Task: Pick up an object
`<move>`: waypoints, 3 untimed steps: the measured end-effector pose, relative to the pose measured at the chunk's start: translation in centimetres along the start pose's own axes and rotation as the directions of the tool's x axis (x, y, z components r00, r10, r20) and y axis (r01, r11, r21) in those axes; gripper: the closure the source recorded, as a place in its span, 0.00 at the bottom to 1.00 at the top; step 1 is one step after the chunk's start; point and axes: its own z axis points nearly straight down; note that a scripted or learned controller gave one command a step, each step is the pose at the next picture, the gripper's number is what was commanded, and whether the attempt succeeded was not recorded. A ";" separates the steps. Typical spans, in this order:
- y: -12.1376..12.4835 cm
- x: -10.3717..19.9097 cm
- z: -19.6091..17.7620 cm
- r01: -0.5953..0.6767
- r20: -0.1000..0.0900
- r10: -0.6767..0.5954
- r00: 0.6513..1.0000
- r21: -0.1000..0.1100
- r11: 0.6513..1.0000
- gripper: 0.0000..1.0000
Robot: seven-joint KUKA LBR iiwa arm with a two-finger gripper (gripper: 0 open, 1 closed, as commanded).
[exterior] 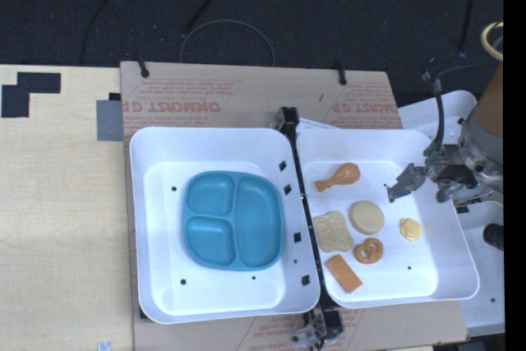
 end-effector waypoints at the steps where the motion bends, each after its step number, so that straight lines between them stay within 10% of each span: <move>1: 0.2 0.0 -0.6 0.002 0.002 -0.002 1.000 -0.013 1.000 0.00; 3: -0.3 1.3 9.7 0.002 0.000 -0.002 1.000 -0.007 1.000 0.00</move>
